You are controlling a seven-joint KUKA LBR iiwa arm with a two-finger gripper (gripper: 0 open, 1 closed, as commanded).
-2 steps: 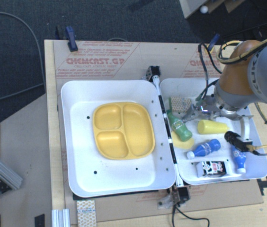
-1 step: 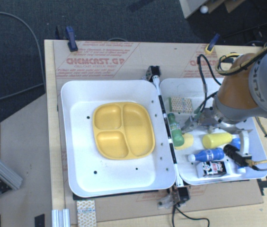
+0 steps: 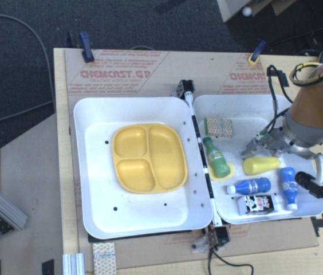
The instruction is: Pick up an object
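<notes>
Left bin (image 3: 93, 153): one yellow divided plate (image 3: 149, 157), lying flat near the middle.

Right bin (image 3: 230, 105): patterned packet (image 3: 219, 127) near the far wall; green bottle (image 3: 215, 158) along the left wall; yellow bottle (image 3: 261, 165) on its side at centre; two blue bottles (image 3: 249, 187) (image 3: 288, 188) toward the near wall; black-and-white carton (image 3: 257, 204) by the near rim.

Gripper (image 3: 257, 146): low in the right bin, just above the yellow bottle, close to it. Contact and finger spread cannot be told. Nothing visibly held.
</notes>
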